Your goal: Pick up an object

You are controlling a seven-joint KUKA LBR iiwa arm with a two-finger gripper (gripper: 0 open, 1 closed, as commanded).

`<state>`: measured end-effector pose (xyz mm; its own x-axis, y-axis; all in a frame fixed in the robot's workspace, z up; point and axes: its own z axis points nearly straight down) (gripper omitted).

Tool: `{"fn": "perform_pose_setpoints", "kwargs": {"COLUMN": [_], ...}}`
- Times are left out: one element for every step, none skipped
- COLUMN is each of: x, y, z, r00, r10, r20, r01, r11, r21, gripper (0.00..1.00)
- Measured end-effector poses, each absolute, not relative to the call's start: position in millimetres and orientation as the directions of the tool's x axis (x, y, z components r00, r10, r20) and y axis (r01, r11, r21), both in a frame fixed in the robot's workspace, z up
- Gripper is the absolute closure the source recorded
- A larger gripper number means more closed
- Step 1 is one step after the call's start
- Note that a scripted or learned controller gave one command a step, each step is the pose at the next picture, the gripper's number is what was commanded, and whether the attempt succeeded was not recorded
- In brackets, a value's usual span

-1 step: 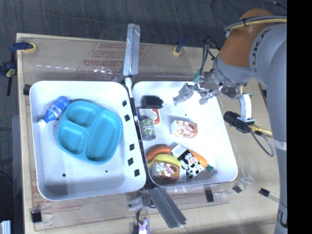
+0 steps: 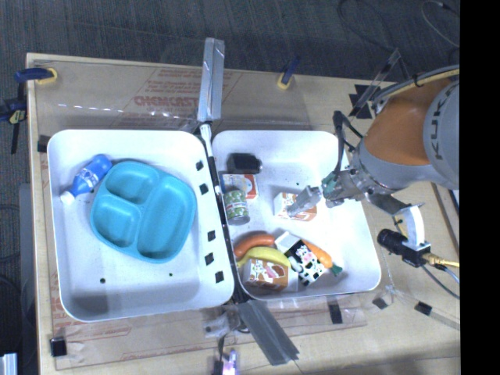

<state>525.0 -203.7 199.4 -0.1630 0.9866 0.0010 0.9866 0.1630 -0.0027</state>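
Arm (image 2: 406, 139) reaching leftward, fingers (image 2: 311, 197) over right bin (image 2: 355, 233)

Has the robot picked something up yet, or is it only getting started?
Not lifted yet, it seems. The gripper has reached into the right bin and sits right at a small white and orange packet, which looks to be lying on the bin floor. Whether it has a grip is hard to tell. The banana, can and blue tray lie untouched. Left to do: grasp and lift.

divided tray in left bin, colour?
Light blue divided tray, plain, clearest in the camera view.
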Motion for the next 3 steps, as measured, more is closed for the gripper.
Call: {"fn": "perform_pose_setpoints", "kwargs": {"x": [569.6,533.1,558.4], "y": [-212.7,-209.5,-211.4], "z": [113.0,143.5,93.7], "r00": [-0.021,-0.16,-0.108], "r10": [1.0,0.987,0.994], "r20": [-0.008,0.003,-0.003], "r01": [1.0,0.987,0.994], "r11": [0.022,0.16,0.108], "r21": [0.018,-0.004,0.002], "gripper": [0.0,0.0,0.0]}}
